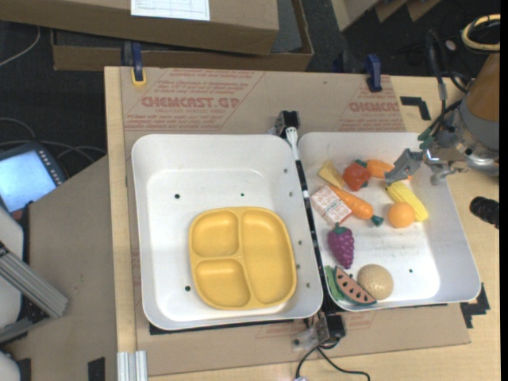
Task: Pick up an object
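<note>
Two white bins sit side by side, the right bin (444,288) holding toy food, while the gripper (414,163), fingers spread and grasping nothing, hangs over its far right corner beside the corn (407,199).

Divided plate (240,257) in left bin (159,165), right bin (452,244) touching beside it, holding corn (407,198), orange (402,215), carrot (355,203), tomato (355,177) behind, grapes (342,244) mid, watermelon slice (349,286) and potato (375,280) in front, gripper (414,162) above the bin's far right.

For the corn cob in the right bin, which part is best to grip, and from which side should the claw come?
Probably grip the corn across its middle, coming from above. It lies flat and slanted, so its long sides are free for the fingers, while its lower end is close to the orange. The claw is just above its upper end.
</note>
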